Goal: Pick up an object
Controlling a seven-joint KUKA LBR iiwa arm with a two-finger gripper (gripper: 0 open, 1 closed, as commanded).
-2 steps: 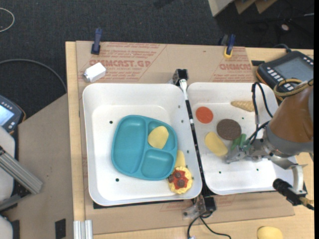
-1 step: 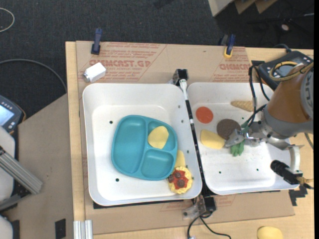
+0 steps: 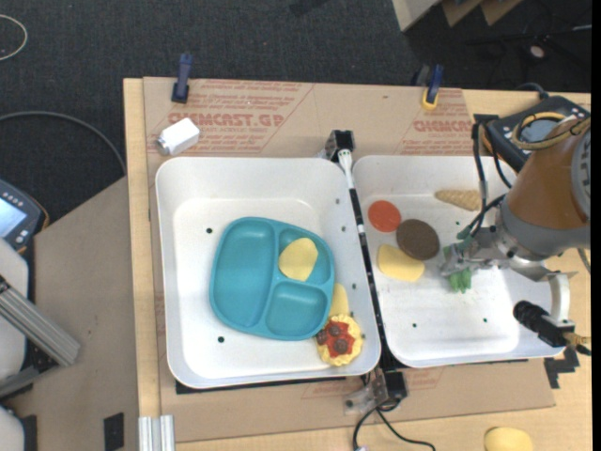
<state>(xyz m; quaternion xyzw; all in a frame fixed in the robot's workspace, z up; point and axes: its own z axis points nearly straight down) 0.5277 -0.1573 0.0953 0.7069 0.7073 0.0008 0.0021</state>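
Gripper [image 3: 459, 263] fingers blurred, state unclear. Green object [image 3: 459, 281] partly hidden beneath it, kind untellable. Arm [image 3: 554, 195] cut by right edge. Yellow object [image 3: 508, 439] cut by bottom edge.

Board [image 3: 282, 111] on my worktop, left red print: upside down, looks like "CAST", remaining letters unclear.
Same board, right red print: I see lettering, too faint to read.
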